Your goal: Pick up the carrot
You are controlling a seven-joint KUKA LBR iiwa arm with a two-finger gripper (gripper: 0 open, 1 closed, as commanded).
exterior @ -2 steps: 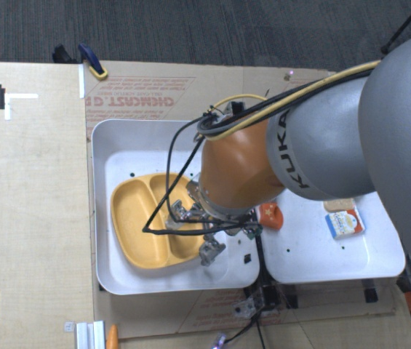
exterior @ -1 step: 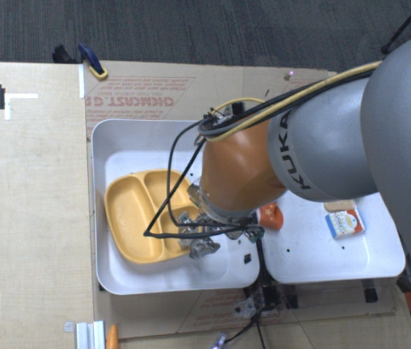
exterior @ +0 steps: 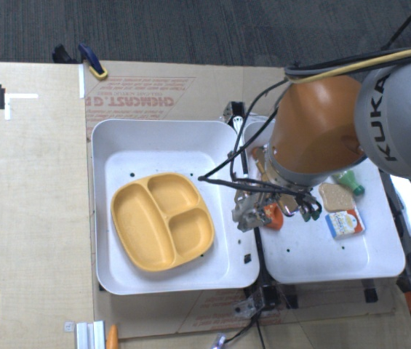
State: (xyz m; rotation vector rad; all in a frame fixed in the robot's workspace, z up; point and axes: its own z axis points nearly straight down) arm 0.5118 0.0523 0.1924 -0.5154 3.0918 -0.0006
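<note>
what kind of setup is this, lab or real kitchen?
Most likely a robotics lab bench, not a kitchen. A KUKA arm with loose cabling reaches over two white bins that sit on flattened cardboard, and the food looks like toys: a yellow divided plate and small play items.

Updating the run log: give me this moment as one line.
arm: over right bin | end effector: low at bin's left edge | carrot: beside it, grasp unconfirmed | plate: left bin
</note>
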